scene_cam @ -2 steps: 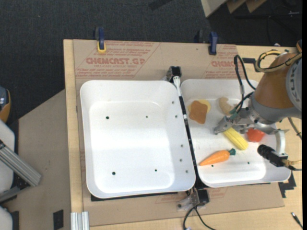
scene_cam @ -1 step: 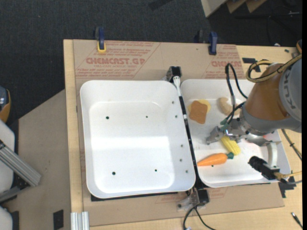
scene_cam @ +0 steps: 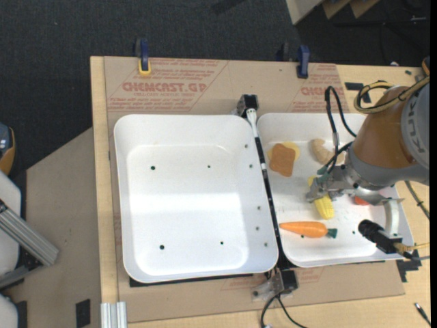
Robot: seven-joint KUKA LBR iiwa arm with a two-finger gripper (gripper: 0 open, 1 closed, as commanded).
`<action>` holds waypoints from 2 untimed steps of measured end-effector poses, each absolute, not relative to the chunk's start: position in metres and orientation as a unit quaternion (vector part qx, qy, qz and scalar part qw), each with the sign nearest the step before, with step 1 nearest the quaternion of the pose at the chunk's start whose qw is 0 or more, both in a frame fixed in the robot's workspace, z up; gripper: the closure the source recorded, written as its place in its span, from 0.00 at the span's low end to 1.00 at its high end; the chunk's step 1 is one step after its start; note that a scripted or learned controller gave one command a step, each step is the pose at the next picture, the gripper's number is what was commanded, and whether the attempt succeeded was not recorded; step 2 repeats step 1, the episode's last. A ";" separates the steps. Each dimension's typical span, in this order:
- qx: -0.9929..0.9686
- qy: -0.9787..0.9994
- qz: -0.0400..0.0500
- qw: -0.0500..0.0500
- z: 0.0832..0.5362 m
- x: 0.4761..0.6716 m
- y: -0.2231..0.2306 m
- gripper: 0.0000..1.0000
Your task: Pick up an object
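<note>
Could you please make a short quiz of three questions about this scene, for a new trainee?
1. True or false: the carrot lies in the right bin.
2. Which item is nearest the gripper? A) carrot B) corn cob C) bread slice
3. Fill in: the arm has an ____ band above the wrist.

Key: 1 true; 2 B; 3 orange.

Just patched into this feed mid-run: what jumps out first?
The arm with its orange band reaches in from the right over the right bin, its gripper low by a yellow corn piece. An orange carrot lies toward that bin's near edge, with a toast slice farther back.
</note>
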State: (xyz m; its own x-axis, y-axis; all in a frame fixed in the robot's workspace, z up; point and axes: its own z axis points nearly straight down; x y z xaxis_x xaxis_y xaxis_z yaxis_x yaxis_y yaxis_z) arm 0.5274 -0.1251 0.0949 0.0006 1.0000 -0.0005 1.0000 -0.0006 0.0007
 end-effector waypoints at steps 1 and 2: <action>0.703 0.711 0.005 0.005 0.191 0.590 -0.037 1.00; 0.703 0.711 0.005 0.005 0.191 0.590 -0.037 1.00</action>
